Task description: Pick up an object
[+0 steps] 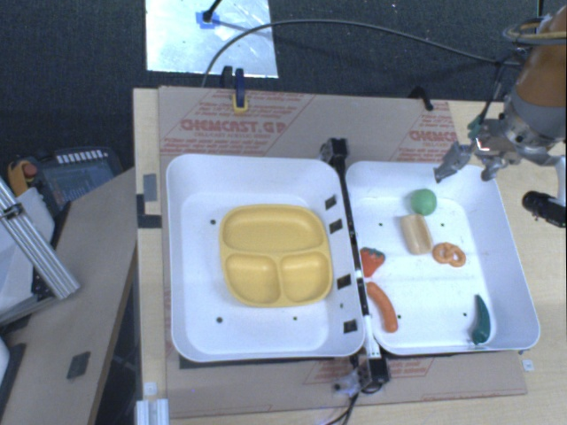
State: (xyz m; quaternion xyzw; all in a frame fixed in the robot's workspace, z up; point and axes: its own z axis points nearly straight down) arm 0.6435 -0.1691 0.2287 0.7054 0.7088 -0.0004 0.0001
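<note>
The right bin [509, 237] holds several toy foods: a green ball [423, 202], a tan bread roll [415, 234], an orange pretzel [449, 254], a red strawberry [373, 260], an orange sausage [383, 306] and a dark green pepper [480, 320]. My gripper [469, 164] hangs open above the bin's far edge, up and to the right of the green ball, its two fingers spread apart with nothing between them.
The left bin [190, 193] holds a yellow three-compartment tray [271, 253]. A black divider strip [347, 246] runs between the bins. A cable [354, 27] arcs across the back. Grey equipment [35, 246] sits at the left.
</note>
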